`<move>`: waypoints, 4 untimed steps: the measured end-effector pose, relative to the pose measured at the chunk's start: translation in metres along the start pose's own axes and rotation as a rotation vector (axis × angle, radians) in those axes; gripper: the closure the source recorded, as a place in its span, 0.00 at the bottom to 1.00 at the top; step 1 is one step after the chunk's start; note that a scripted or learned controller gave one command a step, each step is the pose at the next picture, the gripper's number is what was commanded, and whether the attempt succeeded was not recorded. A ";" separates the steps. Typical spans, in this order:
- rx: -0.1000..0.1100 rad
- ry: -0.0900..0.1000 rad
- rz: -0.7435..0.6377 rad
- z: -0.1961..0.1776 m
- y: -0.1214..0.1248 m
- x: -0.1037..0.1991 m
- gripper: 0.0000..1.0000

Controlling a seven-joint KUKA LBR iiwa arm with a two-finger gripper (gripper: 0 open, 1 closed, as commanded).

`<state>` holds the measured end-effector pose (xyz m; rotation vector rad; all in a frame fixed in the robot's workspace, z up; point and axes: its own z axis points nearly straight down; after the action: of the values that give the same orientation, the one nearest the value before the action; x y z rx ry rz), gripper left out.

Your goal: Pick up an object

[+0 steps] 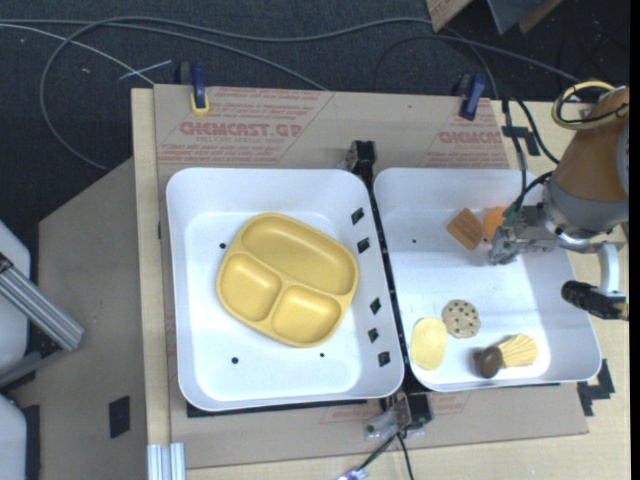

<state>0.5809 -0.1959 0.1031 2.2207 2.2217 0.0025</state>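
A desk [150, 268] carries two white bins. The left bin [190, 268] holds a yellow divided plate [287, 279]. In the right bin [560, 338], at two o'clock, the end effector [503, 248] sits low, touching an orange-and-tan block [472, 226]; I cannot tell its grip state. A good pick would likely centre on the block, then close before lifting. A cookie [461, 318] lies at six o'clock.

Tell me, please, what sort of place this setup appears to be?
Probably a robotics lab bench for pick-up trials: two white bins clipped to a board with clamps, toy food such as a cookie inside, loose cables on the dark floor, and a robot arm reaching in.
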 end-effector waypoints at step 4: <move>0.004 0.002 -0.005 -0.112 -0.002 0.046 1.00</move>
<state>0.5792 -0.1499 0.2147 2.2182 2.2302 0.0012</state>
